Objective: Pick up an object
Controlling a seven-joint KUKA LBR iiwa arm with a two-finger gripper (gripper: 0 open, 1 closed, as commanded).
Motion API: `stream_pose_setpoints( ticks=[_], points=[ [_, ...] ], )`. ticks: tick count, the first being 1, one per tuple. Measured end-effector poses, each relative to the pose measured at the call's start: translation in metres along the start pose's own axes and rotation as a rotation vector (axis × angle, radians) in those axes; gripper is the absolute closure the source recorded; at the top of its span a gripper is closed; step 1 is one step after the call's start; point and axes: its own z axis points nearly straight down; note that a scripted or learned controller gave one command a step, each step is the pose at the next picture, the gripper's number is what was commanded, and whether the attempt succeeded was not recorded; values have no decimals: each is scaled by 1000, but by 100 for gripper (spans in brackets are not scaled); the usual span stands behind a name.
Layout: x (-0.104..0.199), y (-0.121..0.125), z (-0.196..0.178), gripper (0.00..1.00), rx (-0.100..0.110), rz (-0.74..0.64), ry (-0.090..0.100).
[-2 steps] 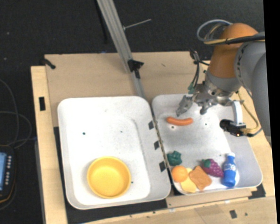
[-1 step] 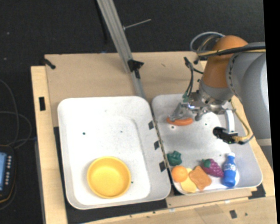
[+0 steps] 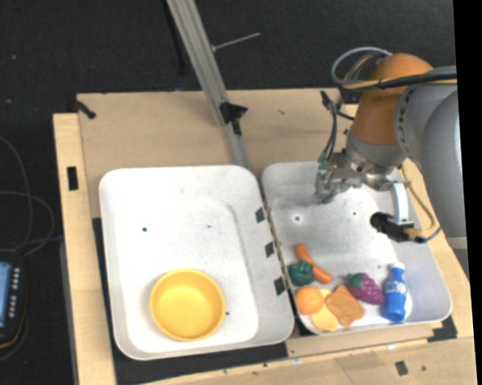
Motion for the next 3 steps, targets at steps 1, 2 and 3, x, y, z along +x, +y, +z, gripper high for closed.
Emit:
stream_pose_setpoints(
  ticks=[1, 2, 3],
  points=[
    [-5, 2, -65, 100, 3, 0, 1],
    [-7, 4, -120, 100, 3, -3, 1],
    [-8, 5, -143, 100, 6, -4, 2]
  ],
)
